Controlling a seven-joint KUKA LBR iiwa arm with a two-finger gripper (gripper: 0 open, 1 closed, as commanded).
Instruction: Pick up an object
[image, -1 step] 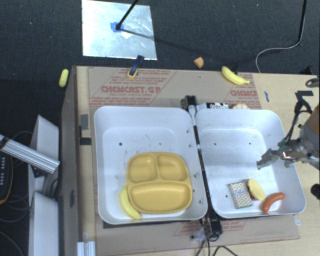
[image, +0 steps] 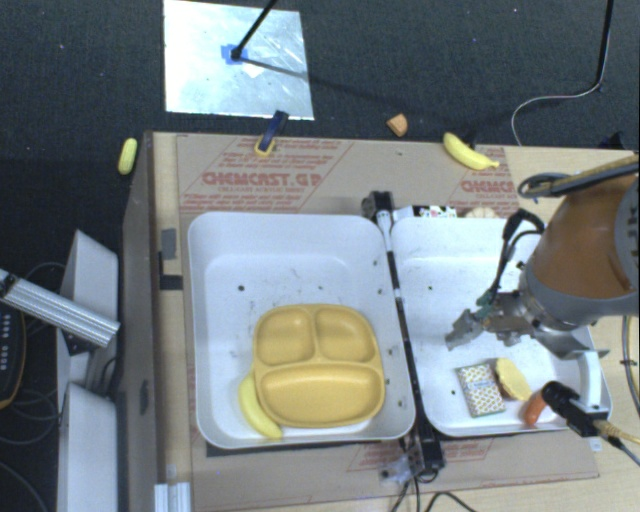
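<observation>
Three small items lie in the right white bin (image: 440, 290), just below our gripper (image: 462, 330): a flat card with a blue speckled pattern (image: 480, 389), a pale yellow wedge-shaped piece (image: 512, 378) touching its right side, and an orange-red piece (image: 535, 408) further right by the bin's rim. Our gripper hangs above the bin floor near the card, holding nothing we can see. Well to its left, the left white bin (image: 230, 250) holds a yellow sectioned plastic tray (image: 318, 362) with a yellow banana (image: 256, 410) beside it.
</observation>
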